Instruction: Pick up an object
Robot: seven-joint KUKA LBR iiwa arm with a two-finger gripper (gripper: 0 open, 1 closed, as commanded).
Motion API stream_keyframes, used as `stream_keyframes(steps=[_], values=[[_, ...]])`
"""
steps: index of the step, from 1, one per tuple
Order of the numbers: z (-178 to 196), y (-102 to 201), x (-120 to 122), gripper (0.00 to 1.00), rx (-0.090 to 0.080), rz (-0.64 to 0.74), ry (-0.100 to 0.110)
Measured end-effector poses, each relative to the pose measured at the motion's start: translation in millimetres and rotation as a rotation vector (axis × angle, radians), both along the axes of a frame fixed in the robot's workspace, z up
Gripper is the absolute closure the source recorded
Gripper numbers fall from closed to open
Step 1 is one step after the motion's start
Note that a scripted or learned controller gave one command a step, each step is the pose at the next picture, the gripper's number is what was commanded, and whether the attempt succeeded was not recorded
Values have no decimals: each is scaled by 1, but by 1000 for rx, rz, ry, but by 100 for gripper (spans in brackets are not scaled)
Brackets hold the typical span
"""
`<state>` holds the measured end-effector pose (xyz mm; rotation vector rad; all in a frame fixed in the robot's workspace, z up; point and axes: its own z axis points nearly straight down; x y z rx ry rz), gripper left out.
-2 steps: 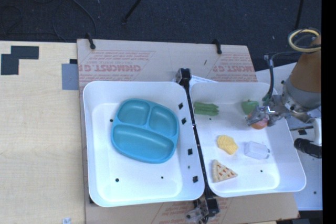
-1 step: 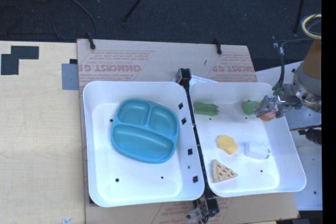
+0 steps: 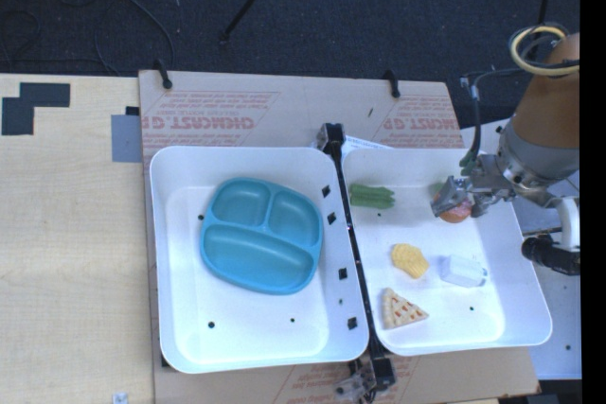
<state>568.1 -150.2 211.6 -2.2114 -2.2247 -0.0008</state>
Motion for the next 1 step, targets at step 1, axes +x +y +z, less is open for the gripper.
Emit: stream_keyframes(steps=[1], values=[[-7,47,-4,100,0,-1,2]])
